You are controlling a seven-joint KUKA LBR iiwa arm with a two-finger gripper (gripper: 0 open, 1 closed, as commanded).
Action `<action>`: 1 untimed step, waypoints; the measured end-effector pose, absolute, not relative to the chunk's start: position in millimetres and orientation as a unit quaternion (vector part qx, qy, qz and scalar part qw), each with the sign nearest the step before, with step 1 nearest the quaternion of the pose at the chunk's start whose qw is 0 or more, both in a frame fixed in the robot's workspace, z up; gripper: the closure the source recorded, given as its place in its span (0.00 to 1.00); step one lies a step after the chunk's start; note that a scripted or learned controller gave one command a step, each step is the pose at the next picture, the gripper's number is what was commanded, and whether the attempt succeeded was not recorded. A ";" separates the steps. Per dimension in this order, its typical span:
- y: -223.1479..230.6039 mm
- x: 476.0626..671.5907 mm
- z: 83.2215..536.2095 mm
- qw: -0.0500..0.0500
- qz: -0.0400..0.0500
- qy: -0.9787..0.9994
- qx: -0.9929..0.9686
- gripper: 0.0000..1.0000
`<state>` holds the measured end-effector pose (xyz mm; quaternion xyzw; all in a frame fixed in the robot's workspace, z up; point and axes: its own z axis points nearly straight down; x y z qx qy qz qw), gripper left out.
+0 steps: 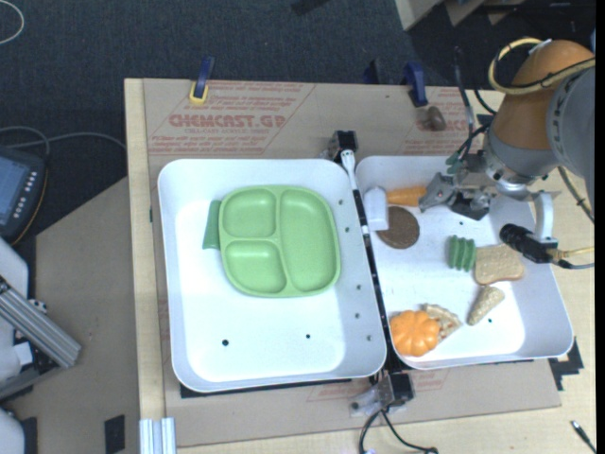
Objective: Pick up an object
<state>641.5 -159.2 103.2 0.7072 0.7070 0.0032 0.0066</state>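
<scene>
I see no single named target, so the candidates are all in the right bin (558,324): an orange carrot-like piece (407,196) at the top, a white item (375,208) just left of it, a brown disc (400,228) below those, a green ribbed piece (460,253) mid-bin, a bread slice (498,265) to its right, a tan wedge (486,305) under the bread, and an orange pumpkin-like thing (416,333) at the front edge w/ a pale crumbly bit (440,316) touching it.

Gripper (452,193) sits low over the bin's upper part, just right of the carrot piece and near it; can't tell if they touch. Jaws: I can't tell if they're spread or clenched, the dark hardware blurs together, and I see nothing b/w them.

The arm (544,97) comes in from the right and covers the bin's top right corner; cables hang over that side.

Room: the bin centre b/w disc, green piece and pumpkin is bare white. The pumpkin hugs the front wall, the white item hugs the left wall.

The left bin (189,339) holds 1 green divided tray (279,239) in its upper half, w/ bare floor in front. Both bins sit side by side on the counter (142,159), walls touching.
</scene>
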 end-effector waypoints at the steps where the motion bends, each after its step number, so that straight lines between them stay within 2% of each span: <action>1: -160.4 641.6 112.8 0.008 0.002 0.707 0.707 1.00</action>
